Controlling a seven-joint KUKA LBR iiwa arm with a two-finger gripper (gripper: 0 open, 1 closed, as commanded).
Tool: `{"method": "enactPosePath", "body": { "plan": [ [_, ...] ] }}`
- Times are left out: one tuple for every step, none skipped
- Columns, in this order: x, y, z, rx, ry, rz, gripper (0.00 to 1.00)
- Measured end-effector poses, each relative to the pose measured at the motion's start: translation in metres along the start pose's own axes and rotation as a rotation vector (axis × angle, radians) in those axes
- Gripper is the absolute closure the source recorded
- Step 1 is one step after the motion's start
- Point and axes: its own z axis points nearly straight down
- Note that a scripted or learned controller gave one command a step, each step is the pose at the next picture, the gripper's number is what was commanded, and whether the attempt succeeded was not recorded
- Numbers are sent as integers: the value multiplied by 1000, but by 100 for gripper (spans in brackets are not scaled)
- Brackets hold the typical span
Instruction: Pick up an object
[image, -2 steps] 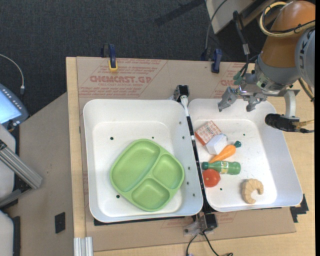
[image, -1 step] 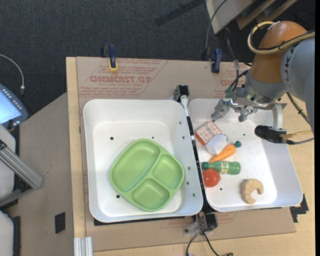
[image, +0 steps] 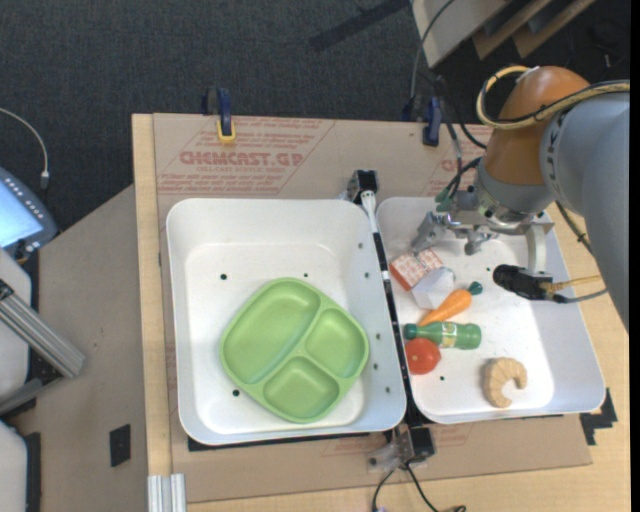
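Green divided plate (image: 294, 348) sits low in the left bin (image: 190, 300), well left of the end effector (image: 450, 232). Just below the end effector in the right bin (image: 570, 370): a small carton (image: 417, 268), carrot (image: 446, 306), green bottle (image: 446, 335), tomato (image: 423, 355), and croissant (image: 503, 380) farthest down. Whether the end effector is open or closed, I cannot tell.
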Motion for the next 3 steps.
{"method": "enactPosePath", "body": {
  "plan": [
    [1,3,15,-8,2,0,0],
    [2,6,1,-20,2,0,100],
    [0,13,-62,-12,-3,0,100]
  ]
}}
